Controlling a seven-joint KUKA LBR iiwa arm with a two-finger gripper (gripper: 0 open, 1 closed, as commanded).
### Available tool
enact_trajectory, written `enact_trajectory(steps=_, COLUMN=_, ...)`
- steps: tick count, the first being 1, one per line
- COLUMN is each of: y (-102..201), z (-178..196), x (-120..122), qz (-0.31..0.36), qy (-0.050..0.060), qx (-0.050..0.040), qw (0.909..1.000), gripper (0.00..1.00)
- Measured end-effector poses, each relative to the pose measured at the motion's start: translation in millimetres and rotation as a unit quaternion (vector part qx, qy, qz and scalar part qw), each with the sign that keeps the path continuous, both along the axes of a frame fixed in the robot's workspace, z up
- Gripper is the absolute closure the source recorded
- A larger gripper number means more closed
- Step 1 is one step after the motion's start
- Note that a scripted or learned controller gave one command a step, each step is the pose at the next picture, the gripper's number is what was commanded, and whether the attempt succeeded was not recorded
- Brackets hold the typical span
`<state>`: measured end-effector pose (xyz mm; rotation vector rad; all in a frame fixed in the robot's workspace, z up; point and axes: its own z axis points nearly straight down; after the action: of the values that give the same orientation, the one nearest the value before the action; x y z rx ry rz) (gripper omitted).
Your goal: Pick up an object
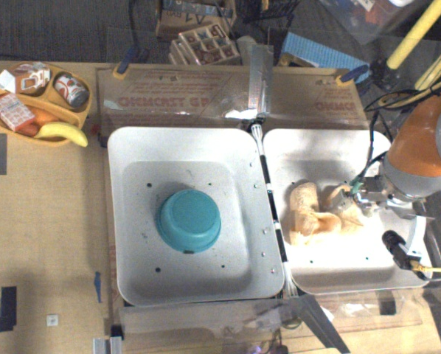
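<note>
Roughly, from the bench's front edge back:

Left bin: holds one teal bowl, upside down by the look of it, sitting near the bin's middle and well apart from the arm.

Right bin: holds a pale tan soft object, lumpy and overexposed, so its make is hard to tell; a plush toy or a crumpled cloth is my guess.

Arm: the grey arm with its orange band reaches in from the right side of the right bin.

Gripper: low over the bin, at the right end of the tan object; glare and the dark wrist parts hide the tips, so I cannot tell how wide it stands or whether it has hold of anything.

Key relation: the tan object lies straight left of the gripper, its long axis running roughly left to right across the bin, with its near end just beside or touching the tool.

Judgement: the tan object looks to be the target, far nearer than the bowl; a grasp would want to close across its narrow width.

Behind the bins: a cardboard panel stands along the back.

Far left: a yellow tray with a banana and small packets.
</note>
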<state>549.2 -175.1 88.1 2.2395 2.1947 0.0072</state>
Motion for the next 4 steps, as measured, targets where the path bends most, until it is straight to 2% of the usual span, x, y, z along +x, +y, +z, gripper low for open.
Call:
enact_trajectory(steps=1, y=-1.7, z=10.9, x=0.6, qz=-0.002, qy=-0.002, qx=-0.0003, qw=1.0, gripper=1.0)
enact_trajectory(steps=2, y=-1.9, z=11.0, x=0.6, qz=-0.002, qy=-0.002, qx=-0.0004, qw=1.0, gripper=0.0)
enact_trajectory(steps=3, y=-4.3, z=20.9, x=0.5, qz=-0.004, qy=-0.004, qx=-0.001, qw=1.0, gripper=1.0)
enact_trajectory(steps=4, y=28.2, z=101.6, x=13.4, qz=0.133, qy=0.002, qx=-0.0013, qw=0.9911, gripper=1.0)
